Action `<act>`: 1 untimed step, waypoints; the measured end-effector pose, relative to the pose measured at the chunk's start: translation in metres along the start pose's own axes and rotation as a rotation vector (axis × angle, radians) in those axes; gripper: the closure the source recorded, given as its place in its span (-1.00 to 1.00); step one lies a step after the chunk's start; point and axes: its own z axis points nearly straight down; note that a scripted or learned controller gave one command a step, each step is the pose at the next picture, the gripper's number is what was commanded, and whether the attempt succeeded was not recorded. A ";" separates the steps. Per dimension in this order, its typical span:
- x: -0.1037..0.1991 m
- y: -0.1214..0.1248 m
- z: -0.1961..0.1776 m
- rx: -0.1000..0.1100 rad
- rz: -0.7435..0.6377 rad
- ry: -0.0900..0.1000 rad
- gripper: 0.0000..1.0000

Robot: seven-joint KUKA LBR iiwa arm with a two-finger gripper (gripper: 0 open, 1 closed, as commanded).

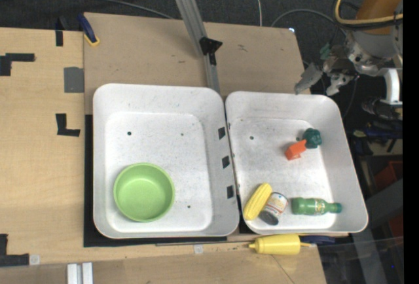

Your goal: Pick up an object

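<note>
The right bin (340,125) holds a small orange piece (296,150) touching a dark green piece (312,138) near its right wall. Along that bin's front lie a yellow corn-shaped toy (257,201), a small can (275,205) and a green bottle (314,207) on its side. A green bowl (144,192) sits in the front left of the left bin (157,99). My gripper (321,83) hangs above the right bin's far right corner, away from every object. Its fingers stand open with nothing between them.
A yellow squeeze bottle (278,245) lies on the bench just outside the right bin's front rim. A slanted metal pole (190,8) rises behind the bins, with cables on the dark floor beyond. Tape marks dot the wooden bench at the left.
</note>
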 end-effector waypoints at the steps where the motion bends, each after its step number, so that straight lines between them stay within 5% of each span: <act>1: 0.000 0.000 0.000 0.001 0.000 0.000 -1.00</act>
